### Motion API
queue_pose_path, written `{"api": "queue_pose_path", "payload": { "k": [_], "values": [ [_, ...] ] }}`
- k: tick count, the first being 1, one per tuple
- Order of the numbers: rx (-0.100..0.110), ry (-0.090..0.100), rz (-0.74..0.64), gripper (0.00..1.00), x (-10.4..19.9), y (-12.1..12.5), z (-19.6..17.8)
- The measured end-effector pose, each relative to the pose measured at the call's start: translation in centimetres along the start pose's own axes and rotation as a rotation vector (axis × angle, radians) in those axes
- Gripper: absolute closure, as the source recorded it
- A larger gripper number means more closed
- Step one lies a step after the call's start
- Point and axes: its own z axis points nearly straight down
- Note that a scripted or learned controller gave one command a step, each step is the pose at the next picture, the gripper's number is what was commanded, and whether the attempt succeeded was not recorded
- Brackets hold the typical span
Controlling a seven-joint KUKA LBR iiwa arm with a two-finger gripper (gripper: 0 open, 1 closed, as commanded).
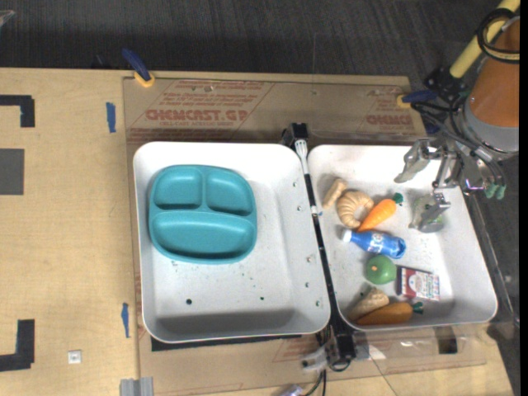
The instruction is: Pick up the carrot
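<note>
Approach phase, grasp not yet made. The gripper (431, 190) hangs over the upper right of the right bin (483, 291), jaws spread wide and holding nothing. The carrot (379, 214) lies to its left, near but apart, orange with a green tip at its upper right end, tilted diagonally, touching the croissant (353, 207) and just above the blue bottle (375, 242). Judged next move: shift left, turn the jaws across the carrot's long axis, descend without catching its neighbours.

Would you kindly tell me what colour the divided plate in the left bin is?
The divided plate is teal, seen plainly in the camera view.
</note>
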Motion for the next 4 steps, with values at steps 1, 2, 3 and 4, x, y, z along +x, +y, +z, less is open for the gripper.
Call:
{"api": "queue_pose_path", "payload": {
  "k": [1,2,3,4],
  "values": [
    [0.005,-0.022,-0.015,0.00,-2.5,-0.5,12.3],
    [0.002,-0.006,0.082,0.00,-2.0,-3.5,15.2],
    [0.000,-0.003,0.403,0.00,-0.5,-5.1,15.2],
    [-0.004,-0.005,0.365,0.00,-2.1,2.3,15.2]
  ]
}}
